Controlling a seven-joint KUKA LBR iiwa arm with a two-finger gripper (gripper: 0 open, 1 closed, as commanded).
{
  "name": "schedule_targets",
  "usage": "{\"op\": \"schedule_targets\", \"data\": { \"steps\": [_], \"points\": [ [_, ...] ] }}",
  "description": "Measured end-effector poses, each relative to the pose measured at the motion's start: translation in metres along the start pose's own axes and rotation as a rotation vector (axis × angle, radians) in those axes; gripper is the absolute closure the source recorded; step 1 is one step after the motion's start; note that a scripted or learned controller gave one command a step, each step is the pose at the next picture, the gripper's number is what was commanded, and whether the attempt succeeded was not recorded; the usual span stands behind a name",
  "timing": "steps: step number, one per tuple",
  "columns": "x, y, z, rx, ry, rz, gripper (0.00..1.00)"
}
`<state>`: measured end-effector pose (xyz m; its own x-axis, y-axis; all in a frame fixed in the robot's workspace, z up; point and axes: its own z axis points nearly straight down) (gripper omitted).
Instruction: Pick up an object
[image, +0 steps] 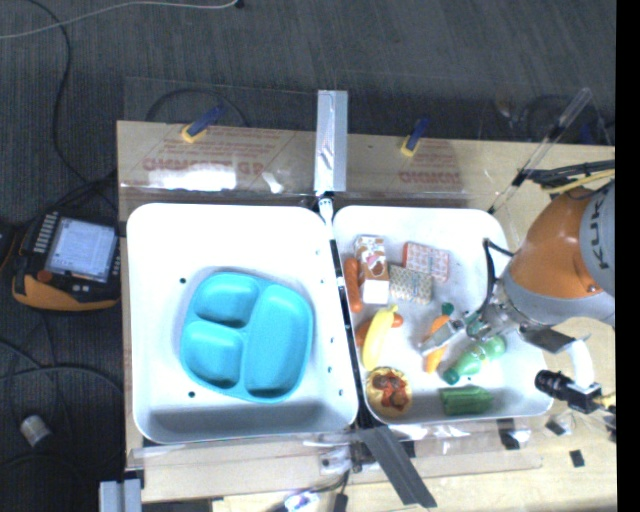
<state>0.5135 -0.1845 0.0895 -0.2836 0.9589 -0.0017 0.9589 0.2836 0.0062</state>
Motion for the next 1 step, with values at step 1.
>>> {"op": "schedule_targets", "data": {
  "steps": [1],
  "points": [
    [0.0006,0.0025,-0.0103,-0.006,-0.001,0.000,1.00]
  ]
}}
